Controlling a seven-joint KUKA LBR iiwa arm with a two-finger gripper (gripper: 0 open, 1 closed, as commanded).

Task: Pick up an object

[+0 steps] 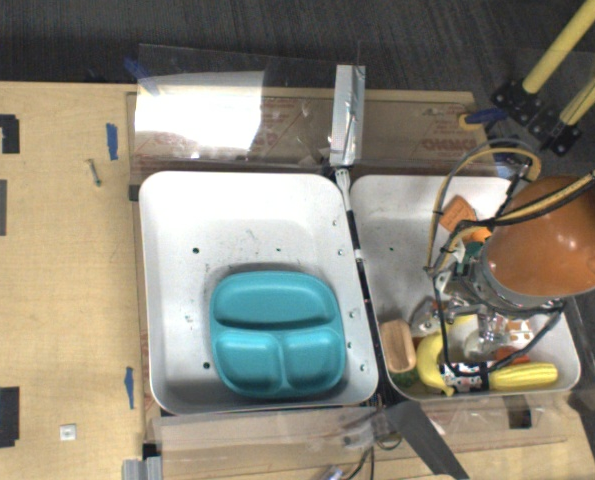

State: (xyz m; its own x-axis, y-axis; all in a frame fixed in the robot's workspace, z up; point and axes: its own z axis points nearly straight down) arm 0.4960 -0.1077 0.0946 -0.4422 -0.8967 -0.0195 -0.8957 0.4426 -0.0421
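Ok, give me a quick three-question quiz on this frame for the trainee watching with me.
1. True or false: the teal divided tray lies in the left bin.
2. Which bin is the arm reaching into: A) left, B) right?
3. What colour are the two long items, one beside the gripper and one at the bin's near edge?

Key: 1 true; 2 B, the right bin; 3 yellow.

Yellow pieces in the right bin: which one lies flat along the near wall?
The long straight yellow piece, right of the claw. The curved banana runs up the bin instead.
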